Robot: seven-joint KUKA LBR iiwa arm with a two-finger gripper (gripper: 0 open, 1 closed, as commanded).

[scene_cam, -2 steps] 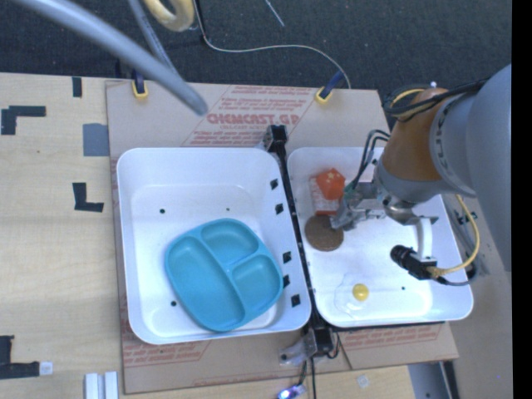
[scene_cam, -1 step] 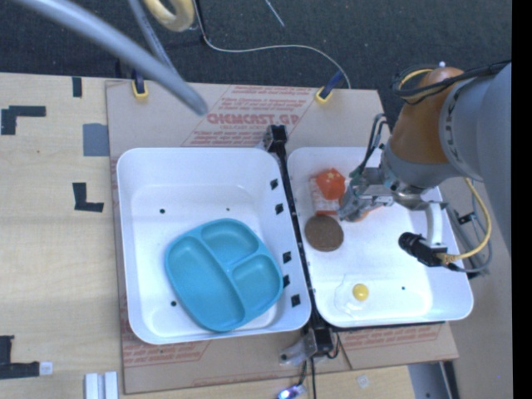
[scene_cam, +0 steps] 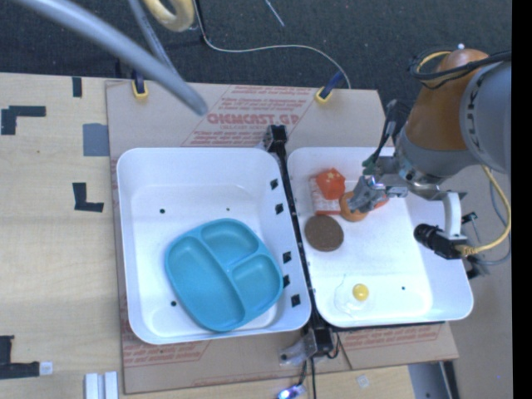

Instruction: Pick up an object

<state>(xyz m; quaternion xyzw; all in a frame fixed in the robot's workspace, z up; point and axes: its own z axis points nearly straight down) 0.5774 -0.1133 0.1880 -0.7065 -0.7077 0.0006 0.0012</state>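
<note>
In the camera view, two white bins lie side by side in the middle of the frame. The left bin [scene_cam: 137, 223] holds a blue tray [scene_cam: 223, 273] with three compartments, in its lower part. The right bin [scene_cam: 440, 293] holds several things. A brown disc [scene_cam: 324, 233] lies near its left wall. Just above it is an orange-red packet [scene_cam: 328, 188]. A fried-egg toy [scene_cam: 356, 294] lies lower, near the bottom wall. The arm [scene_cam: 453, 115] comes from the upper right of the frame. Its gripper [scene_cam: 359, 204] is low in the upper part of the right bin, right of the packet. It touches a small orange thing [scene_cam: 356, 214]. I cannot tell if the jaws are open or closed.
</note>
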